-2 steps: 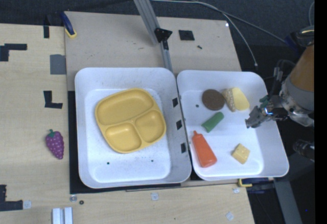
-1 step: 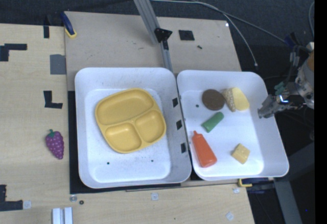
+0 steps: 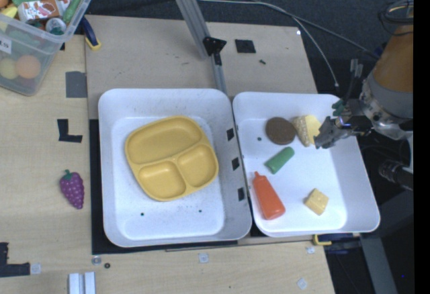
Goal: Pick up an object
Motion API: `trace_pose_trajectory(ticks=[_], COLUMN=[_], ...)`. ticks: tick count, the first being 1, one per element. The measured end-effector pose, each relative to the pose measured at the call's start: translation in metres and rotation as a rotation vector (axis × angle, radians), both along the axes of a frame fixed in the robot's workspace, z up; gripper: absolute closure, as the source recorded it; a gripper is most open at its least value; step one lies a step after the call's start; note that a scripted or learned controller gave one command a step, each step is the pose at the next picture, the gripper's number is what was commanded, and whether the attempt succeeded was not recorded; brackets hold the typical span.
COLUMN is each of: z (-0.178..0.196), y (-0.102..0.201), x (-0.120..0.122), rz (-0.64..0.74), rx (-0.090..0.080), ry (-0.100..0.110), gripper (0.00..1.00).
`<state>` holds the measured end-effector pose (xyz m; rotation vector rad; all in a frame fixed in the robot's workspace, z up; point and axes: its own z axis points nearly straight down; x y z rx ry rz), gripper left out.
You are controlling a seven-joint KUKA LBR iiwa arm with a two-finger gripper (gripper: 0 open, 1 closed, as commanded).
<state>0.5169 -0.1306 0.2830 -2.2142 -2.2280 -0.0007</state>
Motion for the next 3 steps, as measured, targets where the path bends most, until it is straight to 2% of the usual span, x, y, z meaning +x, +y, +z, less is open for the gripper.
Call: trace_pose_trajectory(ticks=[3], z=[-0.010], y=[0.141], x=[0.041], rz=[-0.001], rx=[-0.001], ry=[0.001], gripper=[1.00])
